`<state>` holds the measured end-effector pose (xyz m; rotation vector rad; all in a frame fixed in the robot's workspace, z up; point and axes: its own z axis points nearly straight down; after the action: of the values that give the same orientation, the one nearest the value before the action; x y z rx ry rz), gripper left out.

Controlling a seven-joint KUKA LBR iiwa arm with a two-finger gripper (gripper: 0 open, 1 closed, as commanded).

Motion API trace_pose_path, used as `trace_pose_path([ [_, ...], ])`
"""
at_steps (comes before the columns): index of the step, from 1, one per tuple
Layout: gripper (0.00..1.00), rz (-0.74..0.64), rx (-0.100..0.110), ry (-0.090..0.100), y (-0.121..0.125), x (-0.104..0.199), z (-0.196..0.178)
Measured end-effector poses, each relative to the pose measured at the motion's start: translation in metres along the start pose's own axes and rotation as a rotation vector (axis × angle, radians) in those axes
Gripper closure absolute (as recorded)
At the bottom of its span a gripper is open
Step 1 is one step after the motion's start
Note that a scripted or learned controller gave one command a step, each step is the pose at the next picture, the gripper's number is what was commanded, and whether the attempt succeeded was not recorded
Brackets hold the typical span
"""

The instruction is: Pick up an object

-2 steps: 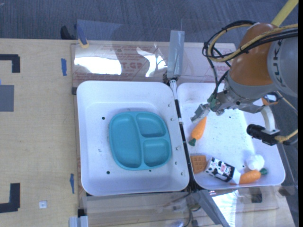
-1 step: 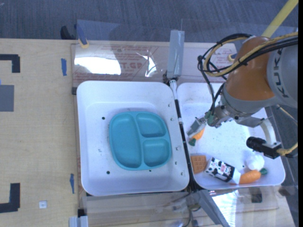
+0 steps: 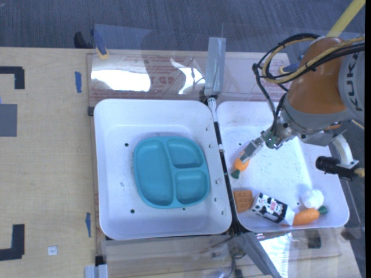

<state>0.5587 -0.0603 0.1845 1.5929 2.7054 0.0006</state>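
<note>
Claw (image 3: 243, 160) low at the left edge of the right bin (image 3: 278, 112), tip at a small orange object (image 3: 238, 166).

Best done by settling straight down over the small orange object, squaring up on its middle, closing firmly, then lifting plumb to avoid scraping the divider between the bins (image 3: 218, 149). Worth watching: object tucked close against the left wall, so little room for a finger on that side; risk of nudging it away. Claw tip touching or just above the object; cannot tell how far open, nor whether anything is gripped. Elsewhere along the bin's near edge: waffle-like square (image 3: 242, 200), black-and-white toy (image 3: 270, 207), orange carrot (image 3: 306, 216), white ball (image 3: 312, 198). Left bin (image 3: 110, 155) holding a teal divided plate (image 3: 171, 171).
</note>
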Motion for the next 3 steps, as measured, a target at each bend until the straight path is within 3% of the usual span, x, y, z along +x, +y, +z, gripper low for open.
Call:
trace_pose_path([
  [1, 0.00, -0.062, -0.002, 0.000, 0.006, -0.044, 0.087],
  [2, 0.00, -0.064, -0.006, -0.007, -0.090, -0.052, -0.073],
  [3, 0.00, -0.302, -0.002, -0.001, -0.072, -0.045, 0.067],
])
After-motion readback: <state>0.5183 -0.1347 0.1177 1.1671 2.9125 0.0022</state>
